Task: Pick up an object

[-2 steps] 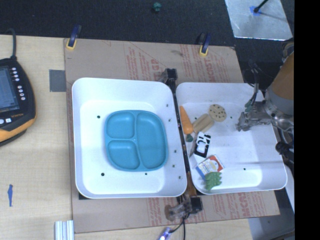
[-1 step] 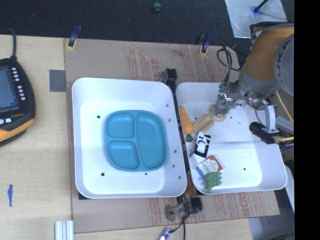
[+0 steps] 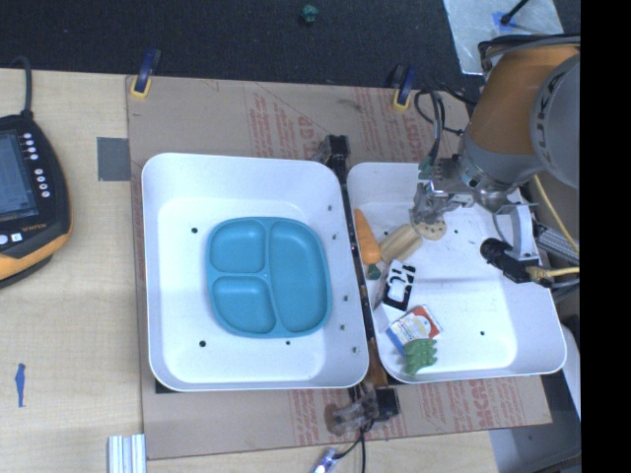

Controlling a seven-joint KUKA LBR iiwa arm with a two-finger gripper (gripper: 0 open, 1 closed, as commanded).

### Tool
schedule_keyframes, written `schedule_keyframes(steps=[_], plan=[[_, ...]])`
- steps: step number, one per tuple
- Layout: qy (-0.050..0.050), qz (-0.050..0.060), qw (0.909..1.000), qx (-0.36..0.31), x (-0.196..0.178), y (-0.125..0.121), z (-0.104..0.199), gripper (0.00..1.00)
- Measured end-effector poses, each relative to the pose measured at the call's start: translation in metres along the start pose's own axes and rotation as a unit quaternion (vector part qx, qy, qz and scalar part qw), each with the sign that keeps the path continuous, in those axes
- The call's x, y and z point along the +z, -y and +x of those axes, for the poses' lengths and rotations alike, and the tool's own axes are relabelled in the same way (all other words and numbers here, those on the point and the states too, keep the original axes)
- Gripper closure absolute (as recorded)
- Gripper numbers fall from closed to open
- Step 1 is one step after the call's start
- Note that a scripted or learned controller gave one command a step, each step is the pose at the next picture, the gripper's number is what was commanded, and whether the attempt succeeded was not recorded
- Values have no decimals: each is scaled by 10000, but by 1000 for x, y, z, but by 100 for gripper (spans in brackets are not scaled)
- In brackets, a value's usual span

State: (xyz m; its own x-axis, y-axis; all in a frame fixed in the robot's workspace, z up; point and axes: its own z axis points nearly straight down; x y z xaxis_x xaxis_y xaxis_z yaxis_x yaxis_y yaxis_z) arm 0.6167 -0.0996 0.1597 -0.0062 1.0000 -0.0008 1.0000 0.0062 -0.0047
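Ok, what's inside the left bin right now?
The left bin holds a blue divided plate, lying flat near its middle, its three compartments bare. The plate covers the bin floor beneath it, so anything under it cannot be seen.

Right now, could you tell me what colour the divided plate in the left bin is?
Light blue: divided plate, camera view.
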Motion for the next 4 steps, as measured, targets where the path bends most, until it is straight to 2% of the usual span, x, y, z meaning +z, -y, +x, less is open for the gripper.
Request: schedule_keyframes(steps=[1,2,3,4], plan=[[0,2,10000,3,0,0,0,0],[2,-2,10000,15,69,-39,-36,0],[1,-16,10000,23,62,-39,-103,0],[-10,-17,10000,9,-14,-21,-32,0]])
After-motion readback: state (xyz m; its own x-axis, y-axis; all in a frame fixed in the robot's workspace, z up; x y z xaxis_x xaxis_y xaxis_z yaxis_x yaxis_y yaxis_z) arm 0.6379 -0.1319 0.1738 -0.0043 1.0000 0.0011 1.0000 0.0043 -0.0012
